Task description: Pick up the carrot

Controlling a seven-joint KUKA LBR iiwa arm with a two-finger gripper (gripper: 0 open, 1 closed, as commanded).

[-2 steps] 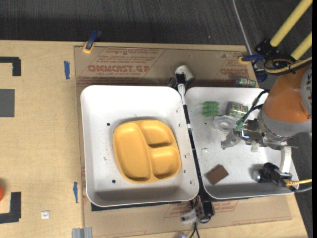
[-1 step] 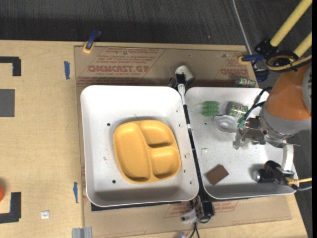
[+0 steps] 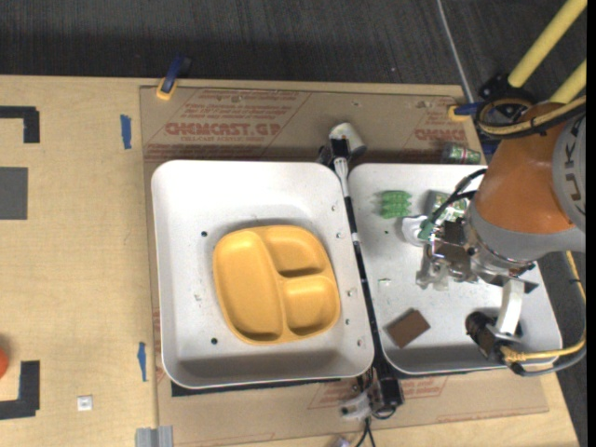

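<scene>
Where the orange carrot lies I cannot tell for sure. If it is in the right-hand shallow white plastic bin [image 3: 549,329], it is most likely under the bulky grey wrist with its orange band [image 3: 517,198], which covers much of that bin's middle and far side. The metal two-finger pincer [image 3: 436,266] hangs low over the same bin's floor, among a tangle of cables and fittings. Whether it is open or closed cannot be told from this slant, and nothing recognisable sits in its grip. Near it lie a small ribbed green piece [image 3: 393,203], towards the bin's far wall, and a flat brown square block [image 3: 407,327], towards the near wall; both are apart from the pincer. The left-hand white bin [image 3: 177,250] carries a yellow plastic divided tray [image 3: 275,282]. At the far left edge of the tan bench [image 3: 74,250] a cropped orange-red scrap [image 3: 3,362] shows, too cut off to name. By my judgement the pick is not yet shown as done: the arm is down in the working bin, but the grasp and lift are still to be proven.
</scene>
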